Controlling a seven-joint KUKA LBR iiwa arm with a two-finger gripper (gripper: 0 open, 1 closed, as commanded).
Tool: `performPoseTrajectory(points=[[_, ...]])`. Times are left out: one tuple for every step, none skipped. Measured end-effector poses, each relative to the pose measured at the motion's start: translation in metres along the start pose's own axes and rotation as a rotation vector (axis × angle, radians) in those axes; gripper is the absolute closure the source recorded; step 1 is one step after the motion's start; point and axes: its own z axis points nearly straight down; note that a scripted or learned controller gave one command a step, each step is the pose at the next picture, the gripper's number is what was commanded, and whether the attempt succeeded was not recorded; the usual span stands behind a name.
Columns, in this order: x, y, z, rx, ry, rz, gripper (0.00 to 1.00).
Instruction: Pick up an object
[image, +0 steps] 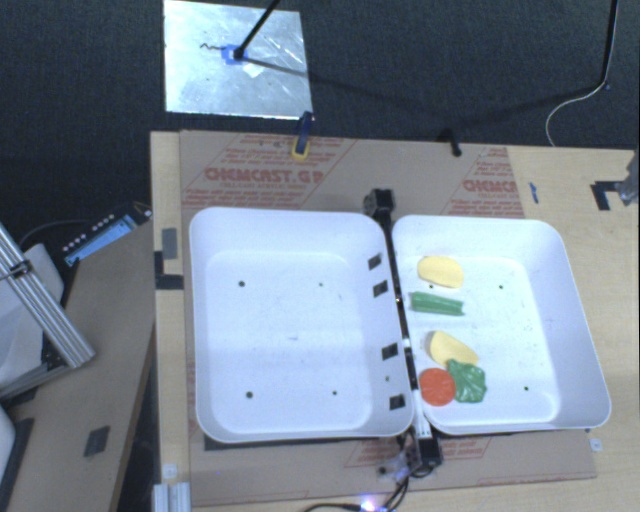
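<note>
Dark carpet surrounds the wooden bench (100, 330), where a printed cardboard sheet (270, 172) lies under the two white bins. At the far right edge a grey part that I take to be the gripper (630, 188) sits well apart from the bins. Too little of it shows to tell whether it is open or closed, and nothing can be seen in its hold.

The pickable things all lie in the right bin (560, 300), bunched toward its inner wall: a pale yellow lump (440, 270), a green bean-like strip (437, 303) just below it, a yellow wedge (452, 348), then a red round piece (436, 386) touching a green leafy piece (467, 382).

The likely trouble is crowding. A descent on the red piece could nudge the leafy one or catch both, and the nearby wall may block one side of a grasp. The low, flat strip could simply slip free.
</note>
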Motion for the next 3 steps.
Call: performPoseTrajectory(points=[[-0.101, -0.022, 0.031, 0.002, -0.004, 0.015, 1.0], [-0.095, 0.008, -0.002, -0.005, -0.005, 0.001, 1.0], [-0.043, -0.007, 0.221, 0.014, 0.004, 0.002, 1.0]])
